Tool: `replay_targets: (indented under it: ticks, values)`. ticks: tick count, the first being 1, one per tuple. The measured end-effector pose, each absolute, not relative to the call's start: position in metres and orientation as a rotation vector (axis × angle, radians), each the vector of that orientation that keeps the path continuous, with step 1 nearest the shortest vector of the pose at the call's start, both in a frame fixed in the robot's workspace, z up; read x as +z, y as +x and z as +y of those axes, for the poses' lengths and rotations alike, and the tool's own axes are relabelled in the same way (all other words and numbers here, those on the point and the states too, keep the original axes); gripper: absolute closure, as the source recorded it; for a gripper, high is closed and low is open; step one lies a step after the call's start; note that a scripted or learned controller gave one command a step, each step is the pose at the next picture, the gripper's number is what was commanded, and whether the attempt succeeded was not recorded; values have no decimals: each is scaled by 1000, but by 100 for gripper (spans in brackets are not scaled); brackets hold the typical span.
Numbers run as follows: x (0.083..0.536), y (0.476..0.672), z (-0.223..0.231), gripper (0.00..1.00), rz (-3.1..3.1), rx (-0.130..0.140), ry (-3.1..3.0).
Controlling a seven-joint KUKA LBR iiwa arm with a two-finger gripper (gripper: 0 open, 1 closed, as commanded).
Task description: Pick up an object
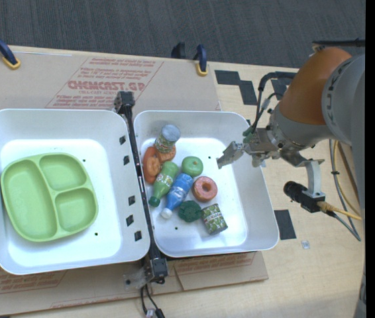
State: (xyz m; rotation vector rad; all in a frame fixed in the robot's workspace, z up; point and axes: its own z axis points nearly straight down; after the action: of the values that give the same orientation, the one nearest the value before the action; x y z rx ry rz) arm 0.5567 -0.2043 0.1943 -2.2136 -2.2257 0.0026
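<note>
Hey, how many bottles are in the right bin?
3. A grey-capped bottle stands at the pile's top, a green bottle lies slanted in the middle, and a blue bottle lies touching its right side. Others may be hidden underneath.

Two bins side by side on the bench. In the left bin: a divided tray, toward the left wall. In the right bin: a heap against the left wall, with a jar at the rear, a bottle in the middle, a doughnut to its right, a can nearest the front edge. Above the right wall: the gripper.
</note>
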Motion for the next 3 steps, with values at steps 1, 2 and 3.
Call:
replay_targets:
  ticks: [1, 2, 3]
  values:
    - [94, 634, -206, 0, -2226, 5, -2212]
    - [106, 636, -205, 100, -2232, 2, -2208]
    - [204, 581, -211, 100, -2227, 0, -2217]
